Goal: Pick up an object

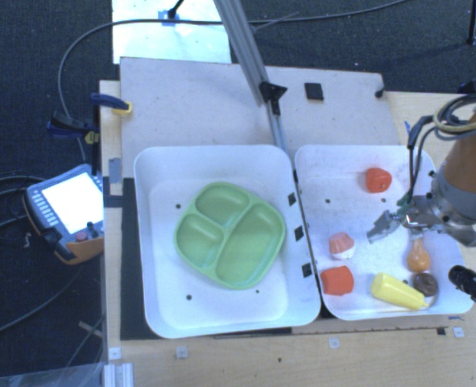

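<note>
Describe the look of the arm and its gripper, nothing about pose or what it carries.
The grey KUKA arm enters from the right, with a broad orange band above the wrist. Dark and pale cables loop over its top. The two-finger metal gripper is silver-grey, and a black cylindrical part sticks out below.

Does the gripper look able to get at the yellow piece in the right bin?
Probably yes. The yellow piece lies uncovered near the bin's front edge, just below the gripper. A brown piece sits close against its right end, which may crowd a grasp there.
</note>
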{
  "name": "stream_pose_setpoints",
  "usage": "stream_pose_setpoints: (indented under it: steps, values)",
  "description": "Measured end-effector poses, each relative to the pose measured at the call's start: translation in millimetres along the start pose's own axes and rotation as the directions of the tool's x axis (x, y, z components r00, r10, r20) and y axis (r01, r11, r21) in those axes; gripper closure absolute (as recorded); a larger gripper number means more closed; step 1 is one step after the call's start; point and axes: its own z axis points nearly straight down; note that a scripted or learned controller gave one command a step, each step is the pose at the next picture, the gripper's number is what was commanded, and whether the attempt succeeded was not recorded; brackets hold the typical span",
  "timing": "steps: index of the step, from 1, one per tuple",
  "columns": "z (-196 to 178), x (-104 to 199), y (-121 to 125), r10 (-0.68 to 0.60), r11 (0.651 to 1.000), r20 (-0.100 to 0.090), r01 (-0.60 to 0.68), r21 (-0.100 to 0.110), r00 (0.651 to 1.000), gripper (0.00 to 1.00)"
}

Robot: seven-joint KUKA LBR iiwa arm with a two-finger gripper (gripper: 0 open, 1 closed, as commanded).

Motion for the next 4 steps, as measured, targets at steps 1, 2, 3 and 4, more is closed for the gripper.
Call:
stream_pose_setpoints:
  steps: [1,2,3,4]
  values:
    - [-6,0,3,-0.003,1.0,0.002,0.003,-0.012,1.0,0.0]
    - [37,1,-1,-0.001,1.0,0.001,0.001,-0.009,1.0,0.0]
    - [80,1,4,-0.001,1.0,0.001,0.001,-0.009,1.0,0.0]
    - [105,1,6,0.0,1.0,0.002,0.0,-0.014,1.0,0.0]
